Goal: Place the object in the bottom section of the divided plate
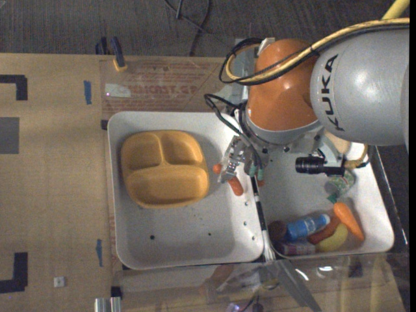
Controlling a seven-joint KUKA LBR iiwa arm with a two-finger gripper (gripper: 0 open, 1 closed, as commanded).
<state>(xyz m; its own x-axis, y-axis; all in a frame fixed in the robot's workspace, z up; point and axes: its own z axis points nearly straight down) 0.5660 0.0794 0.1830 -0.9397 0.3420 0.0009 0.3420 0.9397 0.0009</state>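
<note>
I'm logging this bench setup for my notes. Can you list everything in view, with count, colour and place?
Bins: two, white, side by side on the bench.
Divided plate: one, yellow-orange, upper part of the left bin.
Small orange object: one, orange, at the jaws near the left bin's right edge; held or not, cannot tell.
Carrot: one, orange, right bin, lower right.
Bottle: one, blue, right bin's lower edge.
Banana: one, yellow, beside the bottle.
Green item: one, right bin, under the arm; unclear.
Bench: one, tan, with blue tape marks.
Arm: one, grey with orange band, from the right.
Gripper: one, over the bins' divide.
</note>
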